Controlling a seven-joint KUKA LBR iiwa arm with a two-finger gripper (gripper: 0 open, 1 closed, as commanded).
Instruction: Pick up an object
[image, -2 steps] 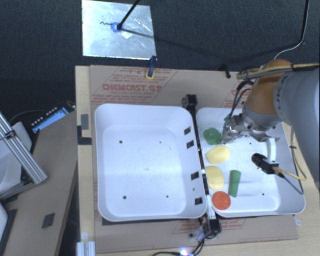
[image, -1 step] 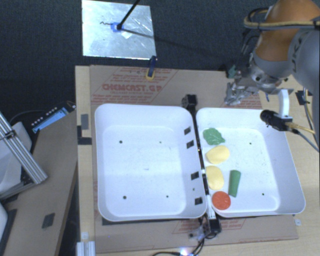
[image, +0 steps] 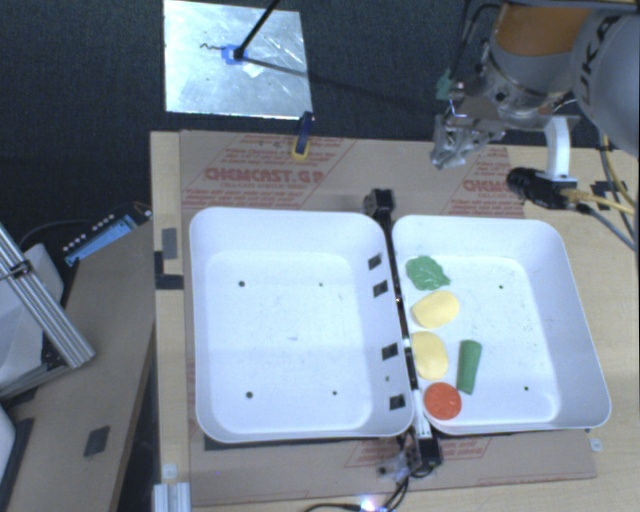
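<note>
Two white bins (image: 290, 225); the right holds a green leafy piece (image: 426, 271), two yellow lumps (image: 435, 309), a green stick (image: 468, 366) (darker), a red-orange ball (image: 442, 401).

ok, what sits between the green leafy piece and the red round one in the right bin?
In the camera view, two yellow pieces: upper yellow piece and lower yellow piece, in line between the green leafy piece and red round piece.

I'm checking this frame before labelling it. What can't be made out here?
- Tool: too small and blurred in the camera view to tell whether it is open or shut.
- Arm: cut off by the top and right edges.
- Green piece and two yellow pieces in the right bin: too blurred to identify.
</note>
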